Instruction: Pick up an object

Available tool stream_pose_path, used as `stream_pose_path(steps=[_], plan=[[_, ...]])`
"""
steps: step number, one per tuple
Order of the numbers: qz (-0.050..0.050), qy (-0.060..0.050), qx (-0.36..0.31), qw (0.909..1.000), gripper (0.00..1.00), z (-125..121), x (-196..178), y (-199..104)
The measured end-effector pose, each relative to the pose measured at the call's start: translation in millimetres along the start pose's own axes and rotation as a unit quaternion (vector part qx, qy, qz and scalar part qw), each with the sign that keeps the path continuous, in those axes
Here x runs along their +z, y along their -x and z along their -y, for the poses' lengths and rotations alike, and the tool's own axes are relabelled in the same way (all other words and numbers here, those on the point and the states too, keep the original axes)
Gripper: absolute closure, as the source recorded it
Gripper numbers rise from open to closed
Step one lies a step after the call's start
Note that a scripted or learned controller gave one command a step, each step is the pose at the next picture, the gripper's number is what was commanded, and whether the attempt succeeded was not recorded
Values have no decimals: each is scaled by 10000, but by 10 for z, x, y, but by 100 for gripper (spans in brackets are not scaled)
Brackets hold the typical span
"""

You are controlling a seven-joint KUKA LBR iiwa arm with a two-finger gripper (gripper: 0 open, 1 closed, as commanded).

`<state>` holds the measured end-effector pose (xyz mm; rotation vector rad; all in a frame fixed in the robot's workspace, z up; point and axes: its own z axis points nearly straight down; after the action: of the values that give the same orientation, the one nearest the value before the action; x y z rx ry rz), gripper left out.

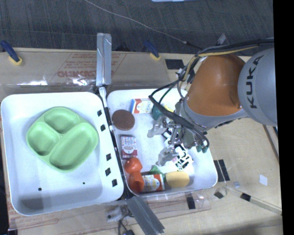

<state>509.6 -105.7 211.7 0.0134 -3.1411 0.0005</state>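
My gripper [159, 144] hangs low over the middle of the right bin [208, 173], below the orange wrist band. Its two fingers stand apart, open, with bare bin floor between them. Just left of it lies a red and white packet [128, 145]. A brown round disc [123, 119] sits at the upper left. A red toy vegetable [133, 165], a labelled bottle [149, 182] and a yellow lemon [177, 178] line the front wall. A white carton [142, 106] lies at the back. A black and white patterned item [184, 160] lies partly under the wrist.
The left bin [24, 193] holds a green divided plate [63, 137]. A metal divider strip [103, 58] stands between the bins at the back. Cables [184, 76] loop over the arm above the right bin's back edge.
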Motion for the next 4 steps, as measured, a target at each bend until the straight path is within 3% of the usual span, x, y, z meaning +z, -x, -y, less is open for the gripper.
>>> stream_pose_path(steps=[1, 2, 3, 4], plan=[[97, -35, -2210, 9752, 0, 23, 1111, 56], [82, -18, -1292, 9916, 0, -10, 1117, 956], [26, -16, -1392, 9903, 0, 645, 673, 862], [-5, 8, -1253, 9921, 0, 598, 1207, 376]])
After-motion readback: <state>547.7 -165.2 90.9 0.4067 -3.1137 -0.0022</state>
